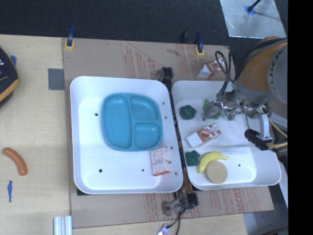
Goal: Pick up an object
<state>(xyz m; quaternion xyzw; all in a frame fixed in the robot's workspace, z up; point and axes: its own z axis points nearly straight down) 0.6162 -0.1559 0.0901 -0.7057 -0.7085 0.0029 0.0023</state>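
Two shallow white bins sit side by side on a brown cardboard sheet laid over the desk. The left bin (83, 131) holds a blue divided plate (132, 121) in its middle, and a small red-and-white packet (160, 161) lies near its front right corner.

The right bin (264, 173) carries the loose objects. A dark green lump (187, 112) rests near its back left corner. A red-and-white carton (204, 135) lies tilted around the bin's middle. Near the front left corner, a second green piece (192, 157) sits beside a yellow banana (210, 159), and a tan round disc (216, 172) touches the banana's front side.

The arm (259, 72), grey with an orange band, comes in over the right bin's back right part. Its hand (220, 109) hangs low toward the back of that bin, close to a small green object (209, 106) that lies just at its left side. Whether the hand is released or clenched cannot be told here, since the metal parts and cables blur together, and nothing is plainly seen held by it.

Outside the bins, an orange sausage-shaped toy (15, 160) lies near the desk's left edge, well apart from everything else.
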